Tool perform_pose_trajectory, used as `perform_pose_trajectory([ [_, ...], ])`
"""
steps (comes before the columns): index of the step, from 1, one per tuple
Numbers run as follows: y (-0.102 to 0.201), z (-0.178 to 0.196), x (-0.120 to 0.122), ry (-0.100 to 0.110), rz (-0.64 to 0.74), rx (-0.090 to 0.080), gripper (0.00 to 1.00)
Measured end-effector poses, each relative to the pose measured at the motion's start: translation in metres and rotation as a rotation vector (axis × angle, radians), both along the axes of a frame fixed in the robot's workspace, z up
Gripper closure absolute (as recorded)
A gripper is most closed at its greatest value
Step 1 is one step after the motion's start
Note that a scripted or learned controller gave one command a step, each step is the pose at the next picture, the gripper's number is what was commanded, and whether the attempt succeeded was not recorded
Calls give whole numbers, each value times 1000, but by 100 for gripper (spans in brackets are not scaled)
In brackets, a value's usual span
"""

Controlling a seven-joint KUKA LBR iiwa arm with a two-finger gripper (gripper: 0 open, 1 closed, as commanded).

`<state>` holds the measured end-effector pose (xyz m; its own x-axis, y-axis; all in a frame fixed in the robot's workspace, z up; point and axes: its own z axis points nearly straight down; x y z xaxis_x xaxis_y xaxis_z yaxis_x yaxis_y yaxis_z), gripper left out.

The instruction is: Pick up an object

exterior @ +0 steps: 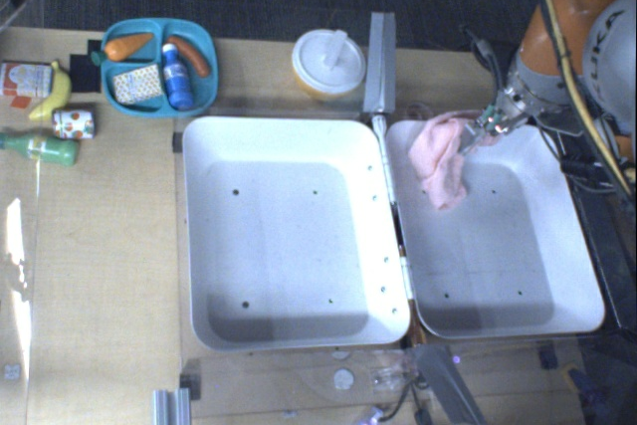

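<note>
Hanging over the right bin's (pixel 587 299) far edge, the gripper (pixel 485 128) pinched the pink cloth (pixel 441 161), which drooped from its fingertips into that bin.

Even overhead light, soft shadows in bins (pixel 289 333), slightly grainy

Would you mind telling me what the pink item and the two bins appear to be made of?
Pink item: soft cloth, matte, judging by its folds and limp drape. Left bin and right bin: probably moulded plastic, smooth white with rounded corners and a faint sheen.
</note>
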<state>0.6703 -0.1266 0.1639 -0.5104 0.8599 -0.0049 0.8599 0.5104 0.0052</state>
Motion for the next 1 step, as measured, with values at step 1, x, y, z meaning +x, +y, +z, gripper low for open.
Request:
perform_pose_trajectory([
  [1,93,22,0,1,85,1,100],
])
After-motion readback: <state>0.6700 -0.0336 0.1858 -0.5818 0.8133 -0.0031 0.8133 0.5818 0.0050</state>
